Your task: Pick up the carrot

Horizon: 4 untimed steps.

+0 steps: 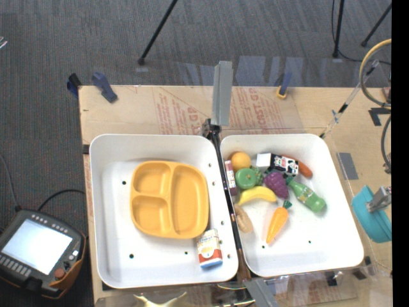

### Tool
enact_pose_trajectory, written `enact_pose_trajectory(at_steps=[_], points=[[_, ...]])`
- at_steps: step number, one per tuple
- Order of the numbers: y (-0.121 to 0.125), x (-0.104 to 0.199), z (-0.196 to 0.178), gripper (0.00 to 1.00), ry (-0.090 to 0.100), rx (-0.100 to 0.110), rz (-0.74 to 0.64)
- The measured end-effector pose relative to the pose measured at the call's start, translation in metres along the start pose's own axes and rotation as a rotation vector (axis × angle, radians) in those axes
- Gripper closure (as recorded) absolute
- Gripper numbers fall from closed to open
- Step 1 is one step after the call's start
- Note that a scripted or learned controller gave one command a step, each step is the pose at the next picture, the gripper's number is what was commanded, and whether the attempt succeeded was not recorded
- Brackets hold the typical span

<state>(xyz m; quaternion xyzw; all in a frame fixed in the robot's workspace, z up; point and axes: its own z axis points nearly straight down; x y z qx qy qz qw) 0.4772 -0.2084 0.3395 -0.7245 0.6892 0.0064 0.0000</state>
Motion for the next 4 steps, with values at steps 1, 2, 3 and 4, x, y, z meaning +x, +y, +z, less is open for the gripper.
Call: enact_pose_trajectory(at_steps=[1, 2, 3, 4], points=[[-0.042, -0.003, -0.134, 1.00, 0.007, 0.013, -0.188], [-0.008, -0.017, 0.030, 1.00, -0.003, -0.001, -0.457], [-0.022, -0.006, -0.123, 1.00, 0.012, 0.012, -0.537], [0.000, -0.008, -0.146, 1.00, 0.005, 0.005, -0.698]])
